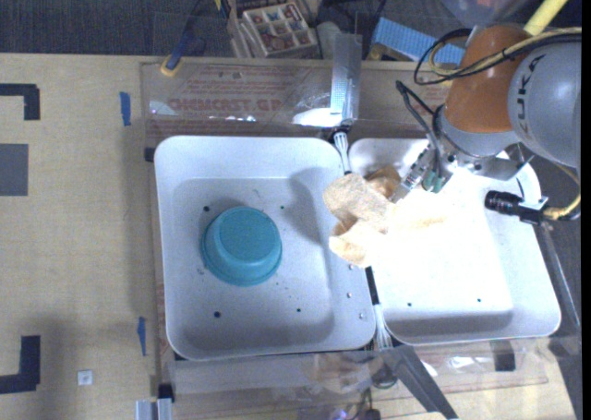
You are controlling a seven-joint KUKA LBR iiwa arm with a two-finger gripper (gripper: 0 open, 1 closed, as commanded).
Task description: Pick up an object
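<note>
Grey arm [545, 104] reaches left, tool [427, 174] over crumpled cloth [362, 215]; grip state unclear.

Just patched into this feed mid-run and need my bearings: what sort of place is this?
Most likely a robotics lab test bench, not a kitchen or factory line. Two white bins sit side by side holding odd items: a teal bowl and crumpled beige cloth. Blue tape marks dot the bench, and clutter lies behind.

grey arm [552, 104], orange band [485, 77], black cables [443, 63]
</note>
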